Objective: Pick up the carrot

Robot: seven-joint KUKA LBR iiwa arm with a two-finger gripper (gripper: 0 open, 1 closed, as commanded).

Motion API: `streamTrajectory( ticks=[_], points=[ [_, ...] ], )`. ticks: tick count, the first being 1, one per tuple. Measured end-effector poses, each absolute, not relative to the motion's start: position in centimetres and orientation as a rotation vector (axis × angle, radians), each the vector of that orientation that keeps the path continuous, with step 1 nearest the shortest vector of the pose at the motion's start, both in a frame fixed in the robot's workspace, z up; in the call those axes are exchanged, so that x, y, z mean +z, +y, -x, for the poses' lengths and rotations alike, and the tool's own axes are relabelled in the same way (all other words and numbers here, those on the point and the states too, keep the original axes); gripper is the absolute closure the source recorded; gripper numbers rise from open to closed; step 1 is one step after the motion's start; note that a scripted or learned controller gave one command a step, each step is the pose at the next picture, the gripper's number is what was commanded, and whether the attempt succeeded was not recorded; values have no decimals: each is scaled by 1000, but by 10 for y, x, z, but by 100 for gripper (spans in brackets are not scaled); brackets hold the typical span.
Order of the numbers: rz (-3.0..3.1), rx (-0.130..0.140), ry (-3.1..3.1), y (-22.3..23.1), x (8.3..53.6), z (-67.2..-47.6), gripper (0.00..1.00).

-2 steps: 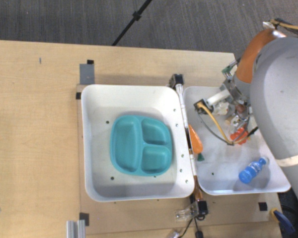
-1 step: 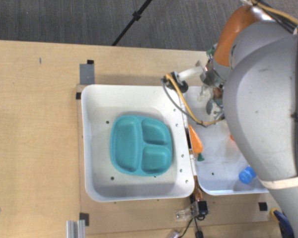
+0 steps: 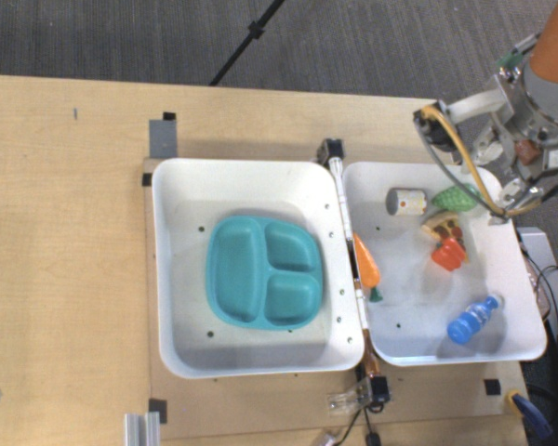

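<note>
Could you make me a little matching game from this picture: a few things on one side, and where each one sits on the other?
Things:
1. carrot
2. blue bottle
3. teal tray
4. white cup

Places:
A. middle of the left bin
B. far part of the right bin
C. against the right bin's left wall
D. near right part of the right bin

Pairs: 1-C, 2-D, 3-A, 4-B

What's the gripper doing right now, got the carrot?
Gripper: state cannot be told; carrot lies apart, against the right bin's left wall.
</note>
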State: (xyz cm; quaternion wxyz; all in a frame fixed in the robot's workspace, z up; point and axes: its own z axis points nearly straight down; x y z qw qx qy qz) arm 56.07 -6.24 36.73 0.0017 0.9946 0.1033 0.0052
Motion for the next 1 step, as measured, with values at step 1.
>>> streamTrajectory(
  ticks=[1],
  points=[
    [-3126, 0, 324, -12, 217, -593, 0]
  ],
)
